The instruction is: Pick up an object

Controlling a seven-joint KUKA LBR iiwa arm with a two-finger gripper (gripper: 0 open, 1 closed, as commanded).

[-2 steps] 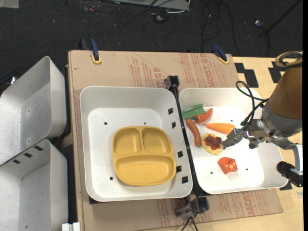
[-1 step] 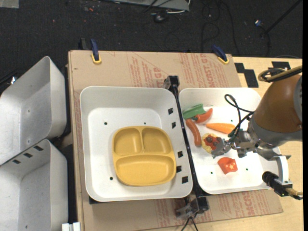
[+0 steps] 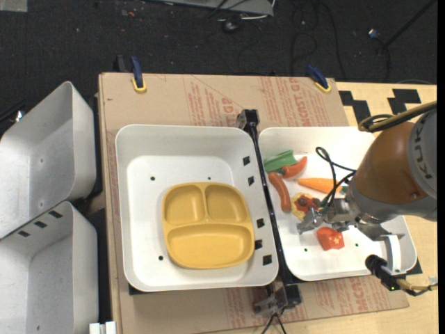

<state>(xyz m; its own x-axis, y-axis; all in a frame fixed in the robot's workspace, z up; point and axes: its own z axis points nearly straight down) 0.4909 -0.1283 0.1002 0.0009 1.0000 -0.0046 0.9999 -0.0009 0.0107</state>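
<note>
The right white bin (image 3: 389,266) holds several toy food pieces. A green piece (image 3: 280,160) and a red pepper (image 3: 297,167) lie at its far left, with an orange carrot (image 3: 317,184) beside them. A red sausage (image 3: 281,190) lies along the left wall. A small red and yellow piece (image 3: 304,202) sits just above my gripper (image 3: 311,220), which is low in the bin. A red chunk (image 3: 331,239) lies just to its lower right. Nothing shows in the gripper's grasp. The orange-banded arm (image 3: 396,169) covers the bin's right part.
The left white bin (image 3: 139,186) holds a yellow compartment tray (image 3: 207,225). A black divider (image 3: 263,186) runs between the bins. Black cables (image 3: 330,165) loop over the right bin near the wrist. Two white tubs (image 3: 42,158) stand off the bench to the left.
</note>
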